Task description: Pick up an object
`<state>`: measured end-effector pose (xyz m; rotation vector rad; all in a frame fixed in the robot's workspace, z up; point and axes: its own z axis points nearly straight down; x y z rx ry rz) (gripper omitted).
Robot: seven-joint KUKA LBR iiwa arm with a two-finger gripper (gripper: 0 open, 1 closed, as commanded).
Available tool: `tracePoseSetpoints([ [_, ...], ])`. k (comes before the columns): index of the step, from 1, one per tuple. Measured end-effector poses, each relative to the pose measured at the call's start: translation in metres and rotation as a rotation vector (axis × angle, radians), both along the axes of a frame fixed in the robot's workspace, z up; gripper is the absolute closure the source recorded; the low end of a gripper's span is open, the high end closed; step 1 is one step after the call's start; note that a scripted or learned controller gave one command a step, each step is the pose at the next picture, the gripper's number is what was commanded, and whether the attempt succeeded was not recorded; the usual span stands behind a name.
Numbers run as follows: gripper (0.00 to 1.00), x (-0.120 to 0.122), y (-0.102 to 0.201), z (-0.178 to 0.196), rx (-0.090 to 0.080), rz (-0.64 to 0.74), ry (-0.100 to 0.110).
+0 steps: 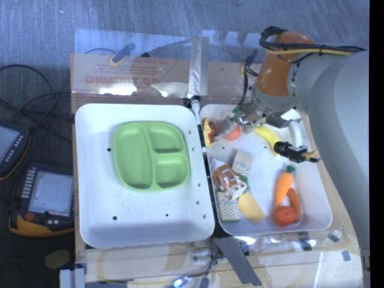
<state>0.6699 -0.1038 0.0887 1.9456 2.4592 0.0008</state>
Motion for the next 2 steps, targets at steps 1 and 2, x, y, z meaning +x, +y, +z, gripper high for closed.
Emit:
tracePoseSetpoints([
  [1, 0.00, -0.002, 0.014, 0.095, 0.002, -0.034, 0.005],
  [2, 0.00, -0.001, 0.028, 0.095, 0.000, 0.170, 0.006],
])
